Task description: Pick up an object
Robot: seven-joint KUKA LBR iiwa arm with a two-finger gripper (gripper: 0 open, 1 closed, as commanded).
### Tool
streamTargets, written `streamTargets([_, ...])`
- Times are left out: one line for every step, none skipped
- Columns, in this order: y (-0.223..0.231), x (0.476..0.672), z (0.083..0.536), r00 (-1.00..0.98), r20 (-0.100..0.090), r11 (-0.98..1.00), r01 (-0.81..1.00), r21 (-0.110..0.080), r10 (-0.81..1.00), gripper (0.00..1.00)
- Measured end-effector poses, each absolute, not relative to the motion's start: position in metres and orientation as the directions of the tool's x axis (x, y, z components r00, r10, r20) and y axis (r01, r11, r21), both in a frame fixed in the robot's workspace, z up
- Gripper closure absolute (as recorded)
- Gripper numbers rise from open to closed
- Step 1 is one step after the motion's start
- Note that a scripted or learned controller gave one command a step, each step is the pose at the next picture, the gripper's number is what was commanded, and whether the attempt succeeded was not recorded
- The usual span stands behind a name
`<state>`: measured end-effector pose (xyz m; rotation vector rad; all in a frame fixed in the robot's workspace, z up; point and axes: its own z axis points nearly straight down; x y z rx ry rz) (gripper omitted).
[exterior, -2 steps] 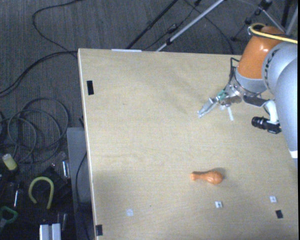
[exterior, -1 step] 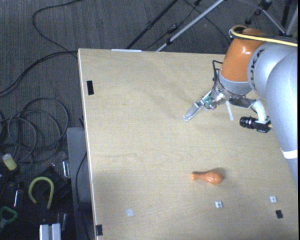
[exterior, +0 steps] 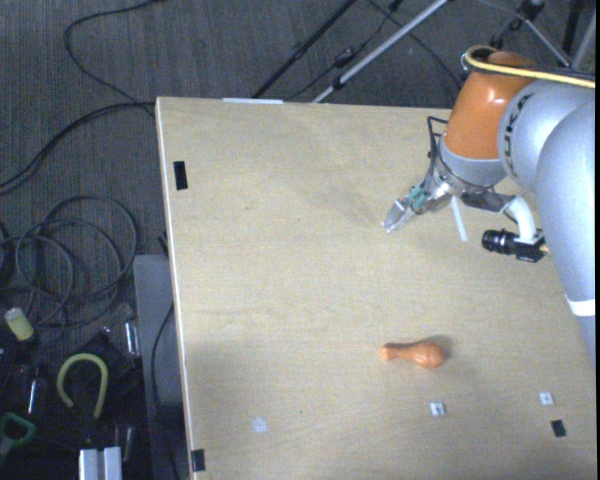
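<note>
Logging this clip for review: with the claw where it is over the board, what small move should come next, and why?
Probably a shift toward the camera's near edge, to bring the claw over the orange pear-shaped object. That object lies alone on the tan board, well apart from the claw, which has nothing visible between its fingers. Lowering should wait until the two line up.
</note>
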<state>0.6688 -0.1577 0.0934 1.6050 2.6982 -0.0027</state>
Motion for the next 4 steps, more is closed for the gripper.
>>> streamTargets([-0.104,0.669,0.158,-0.184,-0.001,0.184,0.983,0.000,0.983,1.00])
streamTargets([-0.104,0.668,0.158,-0.183,-0.001,0.183,0.983,-0.001,0.983,0.00])
streamTargets([-0.123,0.668,0.114,-0.239,-0.003,0.239,0.971,-0.003,0.971,0.00])
streamTargets([-0.123,0.668,0.083,-0.448,-0.001,0.448,0.894,-0.003,0.894,0.00])
